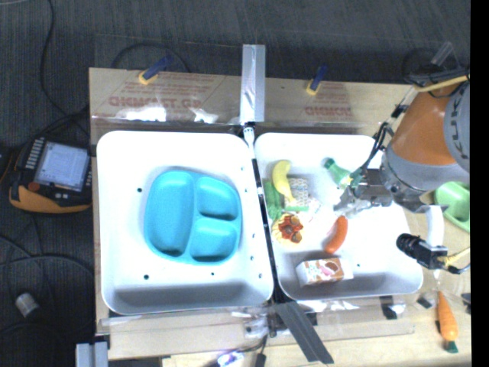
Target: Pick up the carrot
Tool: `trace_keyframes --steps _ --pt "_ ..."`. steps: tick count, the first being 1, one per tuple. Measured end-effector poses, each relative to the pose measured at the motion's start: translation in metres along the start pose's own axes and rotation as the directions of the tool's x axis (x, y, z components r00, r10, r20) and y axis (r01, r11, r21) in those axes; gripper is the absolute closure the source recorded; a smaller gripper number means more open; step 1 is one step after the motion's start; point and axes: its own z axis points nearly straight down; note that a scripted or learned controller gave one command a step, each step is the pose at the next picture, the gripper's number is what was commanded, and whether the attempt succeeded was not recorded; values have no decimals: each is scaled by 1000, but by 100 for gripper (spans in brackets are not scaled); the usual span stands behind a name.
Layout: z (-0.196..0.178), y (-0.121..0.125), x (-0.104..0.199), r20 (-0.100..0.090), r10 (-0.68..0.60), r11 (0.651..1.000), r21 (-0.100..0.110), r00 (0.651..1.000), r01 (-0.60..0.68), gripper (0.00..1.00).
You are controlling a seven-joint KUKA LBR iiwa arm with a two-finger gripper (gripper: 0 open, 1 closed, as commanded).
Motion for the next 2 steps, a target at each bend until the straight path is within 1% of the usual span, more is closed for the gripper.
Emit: trace_keyframes --steps 1,2 --pt "0 0 0 1 0 1000 0 1000 0 0" --pt "-8 0 1 0 -2 1000 3 1000 2 100"
